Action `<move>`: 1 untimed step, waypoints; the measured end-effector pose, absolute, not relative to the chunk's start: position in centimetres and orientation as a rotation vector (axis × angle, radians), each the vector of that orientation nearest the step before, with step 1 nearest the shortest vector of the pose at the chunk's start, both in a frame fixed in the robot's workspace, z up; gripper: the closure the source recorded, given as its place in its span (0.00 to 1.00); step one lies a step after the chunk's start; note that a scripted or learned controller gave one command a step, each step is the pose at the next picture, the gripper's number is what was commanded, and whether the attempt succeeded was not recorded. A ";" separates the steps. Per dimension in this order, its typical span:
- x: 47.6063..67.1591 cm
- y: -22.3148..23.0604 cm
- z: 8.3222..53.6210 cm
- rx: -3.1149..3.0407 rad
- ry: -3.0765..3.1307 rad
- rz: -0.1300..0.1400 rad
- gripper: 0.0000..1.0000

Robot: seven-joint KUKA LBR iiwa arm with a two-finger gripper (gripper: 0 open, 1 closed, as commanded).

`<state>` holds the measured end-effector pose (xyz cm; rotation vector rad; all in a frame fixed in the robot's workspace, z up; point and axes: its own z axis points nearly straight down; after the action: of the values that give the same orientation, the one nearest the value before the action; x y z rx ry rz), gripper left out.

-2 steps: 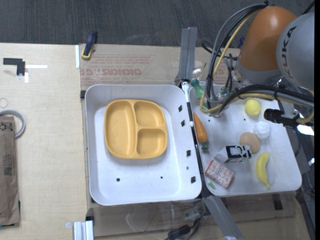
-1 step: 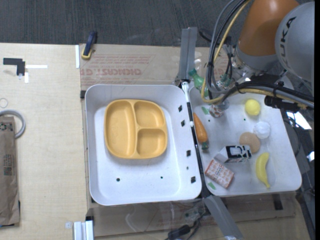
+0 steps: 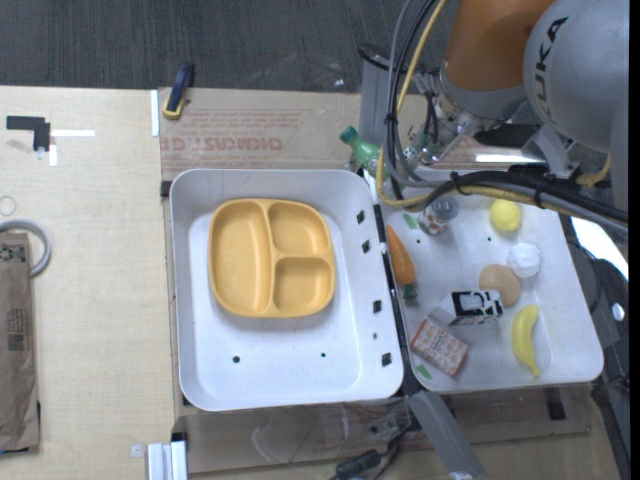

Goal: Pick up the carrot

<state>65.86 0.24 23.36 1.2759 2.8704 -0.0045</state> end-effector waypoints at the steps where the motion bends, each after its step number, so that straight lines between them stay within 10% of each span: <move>1: 65.4 7.5 18.9 0.924 3.004 -0.004 1.00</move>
<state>65.42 7.52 18.89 0.9242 3.0042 -0.0040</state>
